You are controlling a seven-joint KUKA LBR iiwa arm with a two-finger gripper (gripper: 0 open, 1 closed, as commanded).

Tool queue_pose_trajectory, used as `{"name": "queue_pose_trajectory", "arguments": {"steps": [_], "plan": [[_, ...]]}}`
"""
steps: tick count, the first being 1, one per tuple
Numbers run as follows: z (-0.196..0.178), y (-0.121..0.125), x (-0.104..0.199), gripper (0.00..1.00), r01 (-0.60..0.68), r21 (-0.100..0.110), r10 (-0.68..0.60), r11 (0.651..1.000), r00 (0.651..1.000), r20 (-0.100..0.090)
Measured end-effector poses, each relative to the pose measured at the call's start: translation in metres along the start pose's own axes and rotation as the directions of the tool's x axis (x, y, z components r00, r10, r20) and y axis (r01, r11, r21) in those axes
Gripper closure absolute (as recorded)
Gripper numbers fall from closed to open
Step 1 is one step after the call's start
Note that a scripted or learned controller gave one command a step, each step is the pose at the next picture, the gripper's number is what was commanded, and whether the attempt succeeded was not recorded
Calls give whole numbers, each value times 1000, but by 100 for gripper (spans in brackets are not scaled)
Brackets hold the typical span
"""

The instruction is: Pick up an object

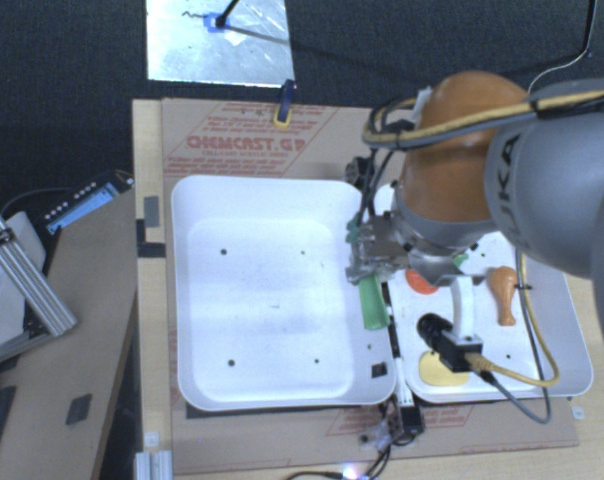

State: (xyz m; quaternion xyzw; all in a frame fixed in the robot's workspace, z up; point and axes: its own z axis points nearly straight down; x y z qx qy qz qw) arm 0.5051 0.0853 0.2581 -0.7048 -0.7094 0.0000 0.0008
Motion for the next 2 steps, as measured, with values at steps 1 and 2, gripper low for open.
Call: {"name": "queue_pose_trajectory", "arguments": {"steps": [1,2], "plan": [[-16,-18,17,100,0,-3,0,1000,1000,-1],[-15,-18,42,100,0,-2,0,1000,1000,0]]}}
